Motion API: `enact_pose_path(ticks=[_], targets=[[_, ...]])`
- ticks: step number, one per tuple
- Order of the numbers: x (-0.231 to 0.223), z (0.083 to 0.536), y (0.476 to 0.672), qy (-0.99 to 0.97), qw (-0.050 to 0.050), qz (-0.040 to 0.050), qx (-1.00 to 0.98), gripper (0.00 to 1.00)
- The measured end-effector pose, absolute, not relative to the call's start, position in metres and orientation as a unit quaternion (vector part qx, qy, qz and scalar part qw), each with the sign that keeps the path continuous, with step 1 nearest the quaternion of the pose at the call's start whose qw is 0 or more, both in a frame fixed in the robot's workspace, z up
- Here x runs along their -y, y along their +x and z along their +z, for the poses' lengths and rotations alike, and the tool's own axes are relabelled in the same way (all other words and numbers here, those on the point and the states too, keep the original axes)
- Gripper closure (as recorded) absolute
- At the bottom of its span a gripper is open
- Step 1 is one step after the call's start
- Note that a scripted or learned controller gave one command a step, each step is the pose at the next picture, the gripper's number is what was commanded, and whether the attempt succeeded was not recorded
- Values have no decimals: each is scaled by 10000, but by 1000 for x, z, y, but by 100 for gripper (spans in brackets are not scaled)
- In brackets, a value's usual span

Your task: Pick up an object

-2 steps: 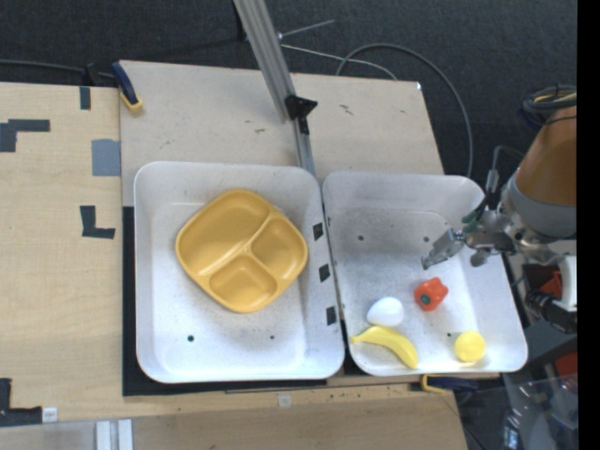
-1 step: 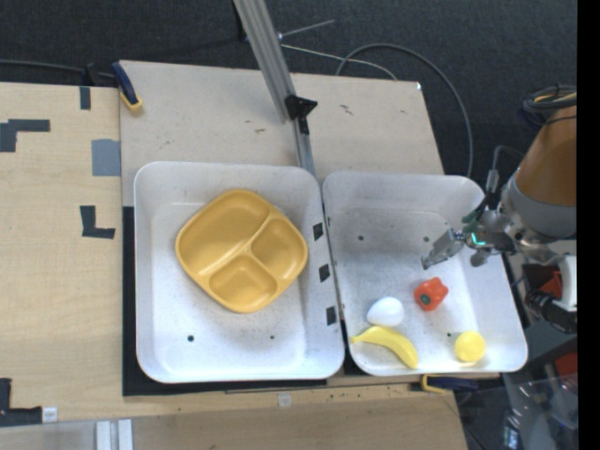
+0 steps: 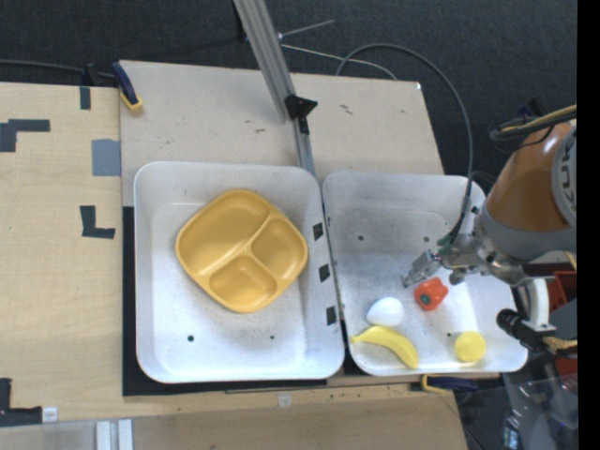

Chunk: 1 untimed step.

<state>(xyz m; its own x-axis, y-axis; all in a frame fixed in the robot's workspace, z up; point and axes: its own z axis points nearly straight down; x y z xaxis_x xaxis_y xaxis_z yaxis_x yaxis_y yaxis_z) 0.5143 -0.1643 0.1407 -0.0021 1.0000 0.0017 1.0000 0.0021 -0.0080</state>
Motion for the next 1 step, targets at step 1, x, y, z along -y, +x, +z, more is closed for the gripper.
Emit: enact_pose_path(ticks=[1], targets=[[164, 89, 514, -7066, -1, 8, 7076, 0]])
